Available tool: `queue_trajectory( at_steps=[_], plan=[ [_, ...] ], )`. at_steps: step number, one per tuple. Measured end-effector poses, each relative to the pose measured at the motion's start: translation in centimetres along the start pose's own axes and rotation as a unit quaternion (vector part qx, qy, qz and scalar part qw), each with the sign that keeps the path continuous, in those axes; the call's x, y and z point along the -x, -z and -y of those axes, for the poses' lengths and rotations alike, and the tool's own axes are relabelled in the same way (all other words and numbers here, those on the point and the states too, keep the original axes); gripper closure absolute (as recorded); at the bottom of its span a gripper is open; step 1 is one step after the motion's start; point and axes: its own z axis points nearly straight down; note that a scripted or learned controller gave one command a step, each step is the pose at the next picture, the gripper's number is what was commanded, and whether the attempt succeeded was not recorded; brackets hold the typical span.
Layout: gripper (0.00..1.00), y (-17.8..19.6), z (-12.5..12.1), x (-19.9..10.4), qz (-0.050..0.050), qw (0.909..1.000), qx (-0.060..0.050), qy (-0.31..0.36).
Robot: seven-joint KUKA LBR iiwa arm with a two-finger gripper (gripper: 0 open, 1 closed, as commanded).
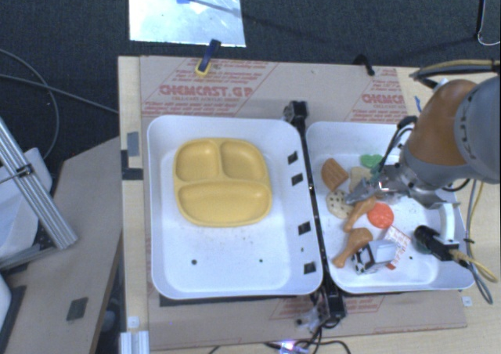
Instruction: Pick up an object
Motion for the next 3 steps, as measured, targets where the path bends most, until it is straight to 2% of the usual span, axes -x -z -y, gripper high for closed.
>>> queue_trajectory(
  at_steps=[1,2,3],
  plan=[
    [1.00,1.7,-0.2,0.3,0.002,1.0000,0.003,-0.001],
    [1.00,10.8,1.8,-7.0,0.000,1.0000,0.004,0.003],
    [0.00,10.2,1.9,-6.5,0.001,1.0000,0.001,-0.001]
  ],
)
